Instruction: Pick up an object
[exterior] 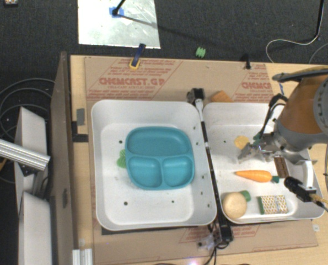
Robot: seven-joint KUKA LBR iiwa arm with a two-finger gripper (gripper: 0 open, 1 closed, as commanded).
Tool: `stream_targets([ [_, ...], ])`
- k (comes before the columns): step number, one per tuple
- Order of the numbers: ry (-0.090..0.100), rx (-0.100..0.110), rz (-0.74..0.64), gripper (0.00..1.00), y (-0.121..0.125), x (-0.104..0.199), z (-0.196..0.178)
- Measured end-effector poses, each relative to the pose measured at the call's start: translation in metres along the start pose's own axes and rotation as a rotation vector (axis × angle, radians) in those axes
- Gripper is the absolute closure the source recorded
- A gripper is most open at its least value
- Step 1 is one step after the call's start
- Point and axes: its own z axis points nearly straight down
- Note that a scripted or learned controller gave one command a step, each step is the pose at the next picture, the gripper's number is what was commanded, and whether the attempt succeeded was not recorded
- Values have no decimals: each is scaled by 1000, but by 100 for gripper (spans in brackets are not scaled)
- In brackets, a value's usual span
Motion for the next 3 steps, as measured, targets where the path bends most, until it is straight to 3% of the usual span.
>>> stream_targets([
  [1,0,-8,-8,0,60,26,6],
  [2,-1,-12,-6,100,60,23,-7],
  [3,-4,-12,1,100,40,-14,-114],
])
